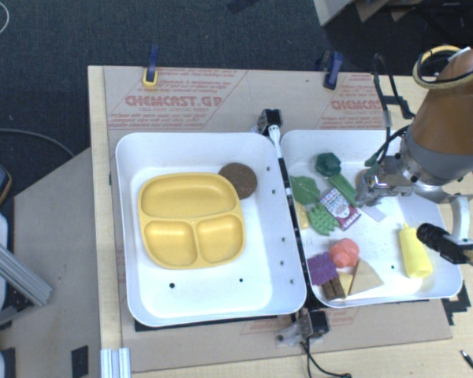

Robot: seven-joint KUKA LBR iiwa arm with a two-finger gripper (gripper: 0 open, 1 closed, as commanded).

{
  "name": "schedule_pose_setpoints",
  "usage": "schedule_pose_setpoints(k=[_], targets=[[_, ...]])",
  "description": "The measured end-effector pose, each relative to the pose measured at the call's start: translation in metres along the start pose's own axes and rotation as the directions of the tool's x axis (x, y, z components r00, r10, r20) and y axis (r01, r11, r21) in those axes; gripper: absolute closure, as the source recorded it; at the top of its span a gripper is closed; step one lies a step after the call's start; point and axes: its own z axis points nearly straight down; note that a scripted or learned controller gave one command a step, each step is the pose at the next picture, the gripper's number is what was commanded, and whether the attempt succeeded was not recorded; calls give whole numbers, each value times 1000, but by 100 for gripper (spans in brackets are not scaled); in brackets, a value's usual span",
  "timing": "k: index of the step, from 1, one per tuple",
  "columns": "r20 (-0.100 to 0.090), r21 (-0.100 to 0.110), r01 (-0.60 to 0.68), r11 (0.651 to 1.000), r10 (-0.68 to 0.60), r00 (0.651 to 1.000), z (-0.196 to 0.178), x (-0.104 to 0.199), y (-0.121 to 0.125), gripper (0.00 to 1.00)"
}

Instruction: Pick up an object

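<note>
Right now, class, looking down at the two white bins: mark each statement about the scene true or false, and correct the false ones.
1. The yellow divided tray lies in the left bin. True.
2. A brown disc sits in the right bin. False: it lies in the left bin, touching the tray's upper right corner.
3. The gripper is over the right bin. True.
4. The yellow block lies inside the divided tray. False: it lies in the right bin.
</note>
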Motion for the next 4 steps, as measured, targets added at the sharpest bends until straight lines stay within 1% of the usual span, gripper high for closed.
schedule_pose_setpoints(k=[1,2,3,4], targets=[[0,1,0,1000,0,1000,-30,0,1,100],[-6,9,6,1000,-6,1000,-29,62,0,100],[-5,12,5,1000,-5,1000,-19,111,-12,100],[-5,12,5,1000,-5,1000,-18,160,-29,100]])
